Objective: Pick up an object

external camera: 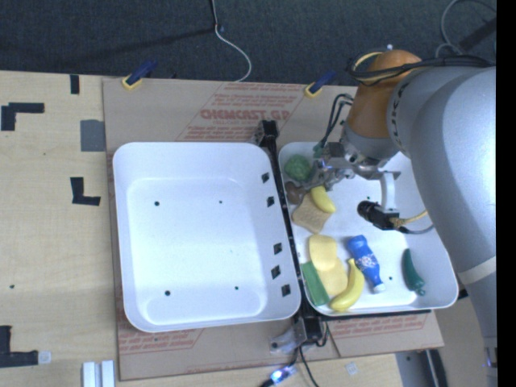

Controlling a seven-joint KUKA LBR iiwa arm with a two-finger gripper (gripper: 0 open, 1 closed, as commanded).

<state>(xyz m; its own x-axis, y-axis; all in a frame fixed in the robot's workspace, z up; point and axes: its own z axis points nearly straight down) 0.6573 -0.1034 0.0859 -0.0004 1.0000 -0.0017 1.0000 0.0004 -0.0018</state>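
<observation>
While the arm reached in over the right bin (442, 297), the gripper (325, 172) hung low at that bin's far left corner, its tip down among the things piled there; whether it was spread or pressed together could not be told, since the wrist and its cables covered it from above. Just beside the tip, on the side toward the bin's near edge, lay a small yellow piece (322, 200), apparently touching the tool or very nearly so, and it seemed the likeliest thing to be picked; its long axis ran slantwise, from the gripper down toward the bin's middle. Nothing could be seen held. A green lump (297, 168) sat just left of the tip, against the bin's left wall, and a tan block (308, 217) lay below the yellow piece. Further toward the near edge of the bin were a pale yellow slab (323, 254), a banana (349, 291), a green stick (314, 283) along the left wall, a blue bottle (365, 261) and a dark green pod (413, 271) well apart to the right. The left bin (129, 216) stood alongside, touching the right bin's left wall
</observation>
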